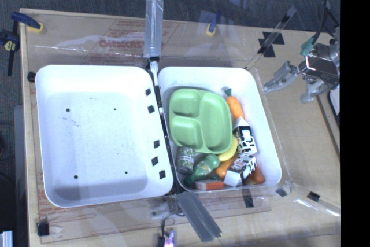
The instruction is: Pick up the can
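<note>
The can (186, 158), small with a grey-green patterned label, stands in the front left part of the right bin (265, 115), just below the green divided plate (199, 118) and beside a green toy vegetable (203, 169). My gripper (287, 92) hangs over the bare bench to the right of the right bin, well away from the can. Its two metal fingers (278, 78) are spread, it is open, and nothing is between them.
An orange carrot (234, 107), a yellow banana (228, 152), a black-and-white carton (246, 142) and a red-and-white packet (209, 184) crowd the right bin around the plate. The left bin (43, 124) sits alongside. Clamps and tape mark the bench edges.
</note>
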`<state>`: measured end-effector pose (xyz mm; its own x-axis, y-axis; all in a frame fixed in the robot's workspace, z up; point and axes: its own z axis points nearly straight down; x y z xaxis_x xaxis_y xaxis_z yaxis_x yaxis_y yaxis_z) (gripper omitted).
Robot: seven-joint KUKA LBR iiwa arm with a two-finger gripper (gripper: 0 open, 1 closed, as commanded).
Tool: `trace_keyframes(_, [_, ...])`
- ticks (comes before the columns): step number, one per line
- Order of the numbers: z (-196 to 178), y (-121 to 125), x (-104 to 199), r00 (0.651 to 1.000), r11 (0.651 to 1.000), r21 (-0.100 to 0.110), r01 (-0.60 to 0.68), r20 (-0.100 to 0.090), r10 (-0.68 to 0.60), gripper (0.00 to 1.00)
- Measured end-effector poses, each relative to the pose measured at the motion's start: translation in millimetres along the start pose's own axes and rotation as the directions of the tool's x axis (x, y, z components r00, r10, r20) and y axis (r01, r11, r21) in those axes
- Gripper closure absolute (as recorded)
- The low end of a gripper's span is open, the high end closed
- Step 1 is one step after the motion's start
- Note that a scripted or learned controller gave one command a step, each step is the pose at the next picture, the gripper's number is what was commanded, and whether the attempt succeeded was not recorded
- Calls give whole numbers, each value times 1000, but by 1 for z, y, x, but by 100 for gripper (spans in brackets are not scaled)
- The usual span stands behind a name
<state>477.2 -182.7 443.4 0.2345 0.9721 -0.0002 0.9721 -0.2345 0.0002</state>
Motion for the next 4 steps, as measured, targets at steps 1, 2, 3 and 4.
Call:
trace_keyframes(1, [129, 20, 17, 1000, 1000, 4, -5, 0, 5, 0])
trace_keyframes(2, [224, -6, 20, 998, 998, 6, -69, 1, 69, 0])
trace_keyframes(3, [351, -3, 73, 1000, 1000, -6, 28, 9, -28, 0])
trace_keyframes(4, [342, -4, 78, 999, 999, -1, 41, 4, -41, 100])
